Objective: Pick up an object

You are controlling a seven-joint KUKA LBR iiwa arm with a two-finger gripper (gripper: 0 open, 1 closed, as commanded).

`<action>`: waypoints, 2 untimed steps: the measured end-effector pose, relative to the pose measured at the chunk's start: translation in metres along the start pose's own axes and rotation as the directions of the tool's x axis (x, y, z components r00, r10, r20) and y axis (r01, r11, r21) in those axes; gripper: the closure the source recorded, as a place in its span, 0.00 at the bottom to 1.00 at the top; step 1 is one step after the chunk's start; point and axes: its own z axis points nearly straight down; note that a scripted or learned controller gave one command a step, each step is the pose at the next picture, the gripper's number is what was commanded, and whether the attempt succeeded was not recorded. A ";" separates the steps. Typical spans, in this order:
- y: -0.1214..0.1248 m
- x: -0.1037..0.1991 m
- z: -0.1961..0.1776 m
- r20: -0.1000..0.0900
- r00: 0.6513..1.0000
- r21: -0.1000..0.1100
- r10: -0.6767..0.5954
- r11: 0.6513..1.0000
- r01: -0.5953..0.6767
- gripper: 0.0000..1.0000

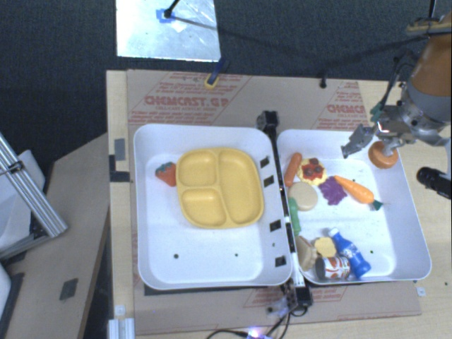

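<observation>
While the end effector (369, 138) hangs over the right bin (409, 217), its fingers look spread, holding nothing. 1 carrot (353, 188) lies below it beside a purple toy (332, 191).

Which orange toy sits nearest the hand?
The round orange piece just below the hand, at the right bin's far edge; the carrot lies farther in.

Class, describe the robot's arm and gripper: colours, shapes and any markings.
The arm is rounded, with an orange band above a grey wrist section. The gripper is grey metal with angular parts, set over the right bin. No markings are legible.
</observation>
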 end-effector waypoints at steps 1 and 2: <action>0.002 0.000 -0.007 0.002 1.000 -0.011 -0.002 1.000 0.002 0.00; -0.001 0.009 0.051 0.001 1.000 -0.008 -0.001 1.000 0.001 0.00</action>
